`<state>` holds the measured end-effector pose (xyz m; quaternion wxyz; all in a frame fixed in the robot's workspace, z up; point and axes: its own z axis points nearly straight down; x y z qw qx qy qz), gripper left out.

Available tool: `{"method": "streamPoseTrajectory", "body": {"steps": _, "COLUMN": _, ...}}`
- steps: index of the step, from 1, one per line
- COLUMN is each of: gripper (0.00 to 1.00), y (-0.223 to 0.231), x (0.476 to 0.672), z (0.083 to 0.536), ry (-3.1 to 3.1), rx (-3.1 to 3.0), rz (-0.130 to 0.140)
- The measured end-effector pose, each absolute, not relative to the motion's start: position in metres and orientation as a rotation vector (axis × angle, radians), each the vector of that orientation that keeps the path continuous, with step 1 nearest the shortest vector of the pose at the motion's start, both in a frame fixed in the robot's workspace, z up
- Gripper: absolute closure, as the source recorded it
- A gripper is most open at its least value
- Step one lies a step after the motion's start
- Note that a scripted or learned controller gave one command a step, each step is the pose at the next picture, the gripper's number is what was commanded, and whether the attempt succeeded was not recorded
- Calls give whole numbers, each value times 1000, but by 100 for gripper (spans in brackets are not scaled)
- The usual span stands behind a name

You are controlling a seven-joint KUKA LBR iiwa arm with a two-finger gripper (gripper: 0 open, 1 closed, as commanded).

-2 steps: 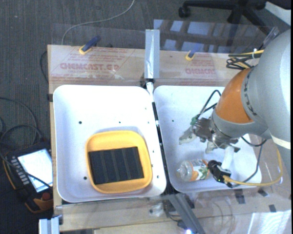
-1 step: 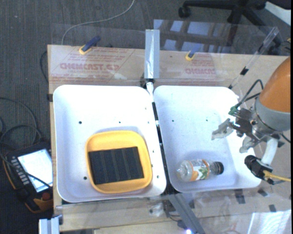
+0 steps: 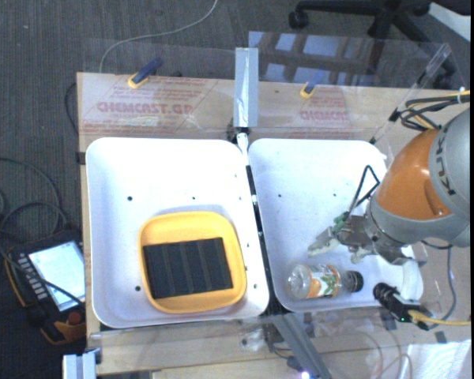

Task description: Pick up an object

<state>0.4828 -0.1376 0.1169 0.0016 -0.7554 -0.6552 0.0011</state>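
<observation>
Lying on its side along the near wall of the right-hand shallow white bin point(image 3: 300, 164) is a small clear plastic bottle with a dark cap and an orange-and-green label point(image 3: 324, 281); its cap points toward the arm, its pale base toward the divider between the bins. Just above the bottle hangs the two-finger gripper point(image 3: 325, 243), reaching in from the right; its thin pale fingers point(image 3: 319, 245) point leftward over bare bin floor, a little apart from the bottle and with nothing seen between them; how wide they stand cannot be told at this size. Behind the gripper rises the grey arm with its orange band point(image 3: 411, 184), black cables looping off the wrist. Across the divider, the left-hand shallow white bin point(image 3: 126, 172) holds a rounded yellow plastic tray with a dark ribbed rectangular inset point(image 3: 191, 262); it lies flat, toward the bin's near side. Both bins rest on a pale wooden bench point(image 3: 166, 105).
</observation>
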Motion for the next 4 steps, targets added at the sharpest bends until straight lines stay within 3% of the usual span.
{"method": "streamPoseTrajectory", "body": {"steps": 1, "gripper": 0, "y": -203, "x": 523, "z": 129, "ry": -2025, "rx": -2404, "rz": 4}}
{"method": "streamPoseTrajectory", "body": {"steps": 2, "gripper": 0, "y": -141, "x": 488, "z": 253, "ry": -2328, "rx": -2109, "rz": 0}}
{"method": "streamPoseTrajectory", "body": {"steps": 3, "gripper": 0, "y": -112, "x": 484, "z": 98, "ry": -2354, "rx": -2078, "rz": -1}}
{"method": "streamPoseTrajectory", "body": {"steps": 4, "gripper": 0, "y": -166, "x": 483, "z": 122, "ry": -2250, "rx": -2190, "rz": 4}}
